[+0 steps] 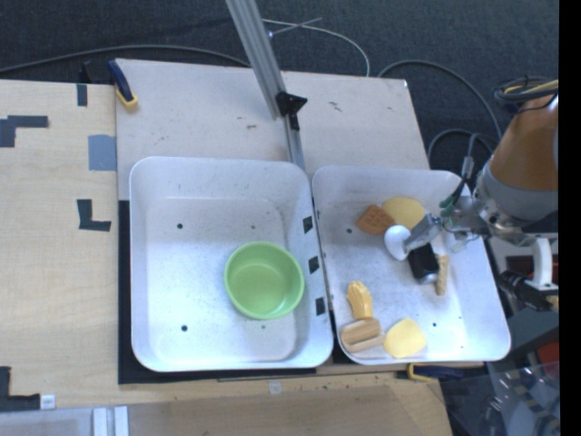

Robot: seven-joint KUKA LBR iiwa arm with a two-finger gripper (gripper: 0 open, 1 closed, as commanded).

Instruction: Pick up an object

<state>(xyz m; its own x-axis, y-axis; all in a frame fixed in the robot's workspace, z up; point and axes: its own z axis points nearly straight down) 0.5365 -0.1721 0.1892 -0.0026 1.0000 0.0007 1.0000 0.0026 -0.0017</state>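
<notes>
The gripper (419,236) is low in the right bin (457,323), with its tip just beside a white round piece (396,242). Whether it is open or closed, and whether it has hold of anything, I cannot tell from this slanted view. This white piece seems to be the nearest candidate for the pick. It looks smooth, hard and rounded, so the main risk, in my judgement, is that it slips or rolls away when it is pressed from one side only. A second risk is crowding. A brown waffle-like piece (372,219) with a grid texture and a yellow rounded piece (405,211) lie close behind it, and a thin tan stick (442,274) lies near the arm side. A descent that is a little off may push these neighbours instead of closing around one thing, or catch two at once. The other items are well apart, near the front wall of the bin: an orange-yellow piece (359,298), a tan bun-shaped piece (361,335) and a pale yellow lump (405,338). All appear to be plastic toy food with a matte or slightly glossy surface. The left bin (182,207) holds a light green bowl (264,280), round, smooth and upright. Its thin rim would need a precise grip, so it is probably the harder target.
</notes>
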